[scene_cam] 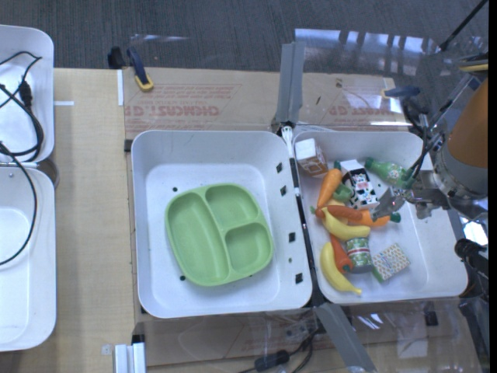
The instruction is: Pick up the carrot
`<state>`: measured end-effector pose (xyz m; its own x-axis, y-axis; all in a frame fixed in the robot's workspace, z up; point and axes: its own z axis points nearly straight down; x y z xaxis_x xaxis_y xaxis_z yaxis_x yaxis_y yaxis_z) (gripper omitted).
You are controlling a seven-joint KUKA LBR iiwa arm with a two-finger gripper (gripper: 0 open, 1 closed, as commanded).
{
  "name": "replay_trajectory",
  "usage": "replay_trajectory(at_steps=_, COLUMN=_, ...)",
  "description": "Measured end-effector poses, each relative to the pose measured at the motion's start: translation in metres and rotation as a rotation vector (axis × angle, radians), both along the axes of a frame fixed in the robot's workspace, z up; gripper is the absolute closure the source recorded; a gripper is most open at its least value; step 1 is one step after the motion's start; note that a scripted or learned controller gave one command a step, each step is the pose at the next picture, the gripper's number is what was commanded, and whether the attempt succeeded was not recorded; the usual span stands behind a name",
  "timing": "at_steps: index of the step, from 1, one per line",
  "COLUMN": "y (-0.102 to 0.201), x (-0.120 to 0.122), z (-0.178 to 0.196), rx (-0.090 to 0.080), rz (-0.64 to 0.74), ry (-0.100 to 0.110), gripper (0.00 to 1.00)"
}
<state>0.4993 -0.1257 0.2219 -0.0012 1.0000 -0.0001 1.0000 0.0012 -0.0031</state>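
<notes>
An orange carrot lies slanted in the right bin, near its left wall. A second orange carrot-like piece lies flat just below it, its tip reaching toward the gripper. My gripper hangs low over the middle of the right bin, to the right of both carrots and next to a black-and-white toy. The view does not show anything held in it. The grey arm comes in from the right.
The right bin also holds two bananas, a small can, a patterned packet, a green bottle and a small carton. A green divided plate sits in the left bin.
</notes>
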Motion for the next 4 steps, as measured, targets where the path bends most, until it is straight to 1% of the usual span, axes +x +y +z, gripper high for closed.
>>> replay_trajectory(at_steps=1, y=0.029, x=0.027, z=-0.131, rx=0.001, rz=0.225, ry=-0.001, gripper=0.00)
replay_trajectory(at_steps=2, y=0.063, x=0.039, z=-0.031, rx=-0.001, rz=0.189, ry=-0.002, gripper=0.00)
replay_trajectory(at_steps=3, y=0.030, x=0.043, z=-0.114, rx=-0.002, rz=0.088, ry=-0.019, gripper=0.00)
replay_trajectory(at_steps=4, y=0.029, x=0.042, z=-0.107, rx=-0.001, rz=0.083, ry=-0.012, gripper=1.00)
